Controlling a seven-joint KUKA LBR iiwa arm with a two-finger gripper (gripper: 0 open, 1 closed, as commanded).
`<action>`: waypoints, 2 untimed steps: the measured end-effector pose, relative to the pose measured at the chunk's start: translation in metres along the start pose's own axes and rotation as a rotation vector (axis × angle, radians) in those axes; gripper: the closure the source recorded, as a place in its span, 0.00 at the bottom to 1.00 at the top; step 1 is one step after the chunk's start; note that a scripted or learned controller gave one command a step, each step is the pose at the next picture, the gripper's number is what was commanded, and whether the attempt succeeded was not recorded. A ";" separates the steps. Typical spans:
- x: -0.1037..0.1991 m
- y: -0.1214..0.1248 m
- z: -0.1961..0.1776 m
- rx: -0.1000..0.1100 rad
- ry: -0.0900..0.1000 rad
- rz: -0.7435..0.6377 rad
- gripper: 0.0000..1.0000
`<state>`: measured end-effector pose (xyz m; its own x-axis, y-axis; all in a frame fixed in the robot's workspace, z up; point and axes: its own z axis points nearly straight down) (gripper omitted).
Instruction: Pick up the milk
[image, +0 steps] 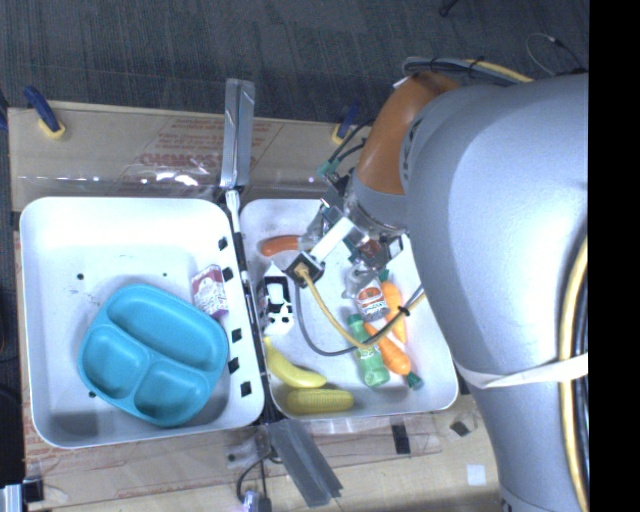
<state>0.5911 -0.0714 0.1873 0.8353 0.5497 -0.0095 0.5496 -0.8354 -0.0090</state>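
The milk (277, 303) is a small white carton with black cow patches. It lies in the right bin (432, 392) against the bin's left wall, below a sausage (279, 244). My gripper (368, 266) hangs over the middle of the right bin, to the right of the milk and a little farther back, apart from it. It sits just above a small bottle with an orange label (370, 297). The wrist and a looping yellow cable (322, 325) cover much of the gripper.
Also in the right bin are a banana (291, 370), a corn cob (319, 401), a carrot (395, 335) and a green bottle (372, 362). The left bin (60, 240) holds a blue divided plate (152, 352) and a red-and-white packet (209, 290).
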 end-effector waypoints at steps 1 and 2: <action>-0.076 -0.011 0.101 0.001 0.002 0.326 0.00; -0.003 0.036 0.040 -0.001 0.005 0.305 0.00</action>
<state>0.6077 -0.1027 0.1474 0.9618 0.2738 -0.0069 0.2738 -0.9618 -0.0051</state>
